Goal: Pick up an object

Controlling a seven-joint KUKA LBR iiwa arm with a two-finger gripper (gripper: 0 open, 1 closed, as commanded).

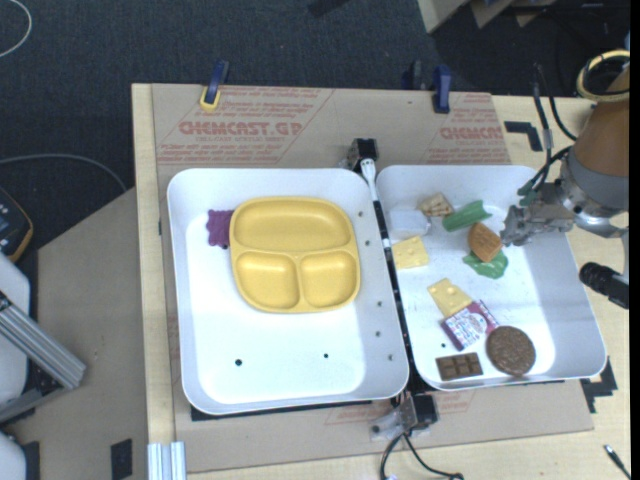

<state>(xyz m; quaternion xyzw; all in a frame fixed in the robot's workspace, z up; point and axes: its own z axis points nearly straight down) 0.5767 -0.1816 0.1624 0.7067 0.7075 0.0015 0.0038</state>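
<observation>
Hand (517,226) beside small brown rounded toy-food piece (485,240) in right white bin (570,298); opening cannot be told; piece judged light, rigid, best gripped across its width

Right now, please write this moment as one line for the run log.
phase: reaching | gripper: over right bin, beside brown bun | held: nothing seen | left bin: yellow divided tray

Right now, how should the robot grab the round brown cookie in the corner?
Probably from straight above, pinching the round brown cookie across its edges. It lies flat in the right bin, with the chocolate bar and the bin's wall close by, so sideways approaches look crowded.
</observation>
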